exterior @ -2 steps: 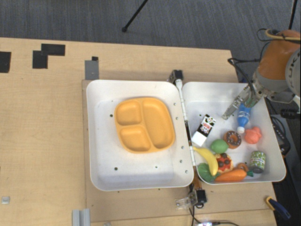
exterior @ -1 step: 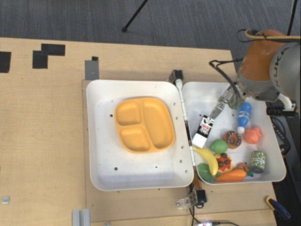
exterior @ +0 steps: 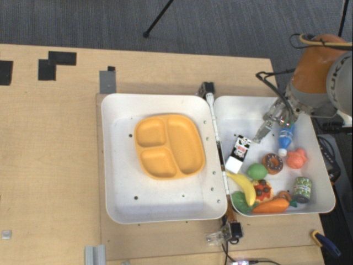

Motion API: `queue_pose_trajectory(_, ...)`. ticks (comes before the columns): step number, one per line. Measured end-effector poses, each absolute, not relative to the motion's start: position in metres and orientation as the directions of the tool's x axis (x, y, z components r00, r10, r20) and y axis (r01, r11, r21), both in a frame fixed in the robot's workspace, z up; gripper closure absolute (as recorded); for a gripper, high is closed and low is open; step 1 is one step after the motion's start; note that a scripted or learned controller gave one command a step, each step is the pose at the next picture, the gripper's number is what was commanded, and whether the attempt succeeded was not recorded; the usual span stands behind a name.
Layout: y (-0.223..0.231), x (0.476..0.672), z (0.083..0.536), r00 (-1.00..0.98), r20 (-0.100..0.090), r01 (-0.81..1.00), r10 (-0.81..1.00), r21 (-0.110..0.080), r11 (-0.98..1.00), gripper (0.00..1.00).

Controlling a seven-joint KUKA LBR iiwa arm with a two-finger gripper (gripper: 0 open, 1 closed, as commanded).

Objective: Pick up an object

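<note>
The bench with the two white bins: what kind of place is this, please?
Probably a robotics lab set up for grasping trials. A robot arm reaches over the right bin, which holds toy food such as a banana and a carrot; the left bin holds an orange divided plate.

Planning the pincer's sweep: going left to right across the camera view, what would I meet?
Orange divided plate → black-and-white box → green ball → donut → pink toy.
</note>
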State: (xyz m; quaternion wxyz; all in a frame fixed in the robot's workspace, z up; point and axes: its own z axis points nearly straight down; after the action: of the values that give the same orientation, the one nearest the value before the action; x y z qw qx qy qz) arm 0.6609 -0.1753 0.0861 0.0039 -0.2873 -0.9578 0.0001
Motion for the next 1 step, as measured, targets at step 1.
queue_pose_trajectory(1, -0.1889, 0.6615, 0.0861, -0.856, 0.009, 0.516, 0.516, -0.001, 0.856, 0.00)
